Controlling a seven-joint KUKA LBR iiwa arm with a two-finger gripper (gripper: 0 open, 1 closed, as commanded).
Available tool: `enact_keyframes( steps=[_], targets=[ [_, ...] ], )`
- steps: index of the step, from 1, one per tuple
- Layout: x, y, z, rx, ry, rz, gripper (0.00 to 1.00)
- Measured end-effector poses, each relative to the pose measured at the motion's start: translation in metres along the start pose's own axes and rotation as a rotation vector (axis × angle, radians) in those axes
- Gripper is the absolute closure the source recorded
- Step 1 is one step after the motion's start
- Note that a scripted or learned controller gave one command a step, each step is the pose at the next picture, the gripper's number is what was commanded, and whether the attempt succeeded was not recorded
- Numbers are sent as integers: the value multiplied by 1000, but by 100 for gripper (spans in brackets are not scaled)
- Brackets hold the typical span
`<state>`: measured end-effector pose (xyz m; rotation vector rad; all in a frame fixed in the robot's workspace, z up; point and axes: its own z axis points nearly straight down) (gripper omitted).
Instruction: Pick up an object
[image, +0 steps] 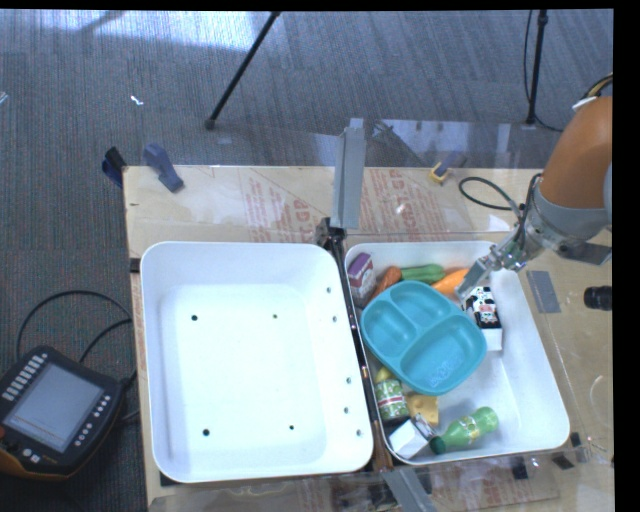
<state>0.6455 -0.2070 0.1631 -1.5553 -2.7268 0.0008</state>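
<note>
Green bottle lies flat, cap pointing right.

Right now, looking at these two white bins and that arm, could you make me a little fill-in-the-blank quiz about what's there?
1. The divided plate lying among the items is coloured ____.
2. All the objects lie in the ____ bin as the camera sees it.
3. The green bottle lies near that bin's ____ edge, closest to the camera.
4. The gripper hangs over the bin's far ____ corner.

Missing words: blue; right; front; right
</note>
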Motion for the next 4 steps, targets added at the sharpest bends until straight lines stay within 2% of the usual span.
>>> enact_keyframes(
  steps=[1,2,3,4],
  targets=[
    [0,-12,-40,1,1,301,0],
    [10,6,79,2,5,110,0],
    [12,6,73,10,16,108,100],
    [71,41,-36,3,-5,179,100]
  ],
)
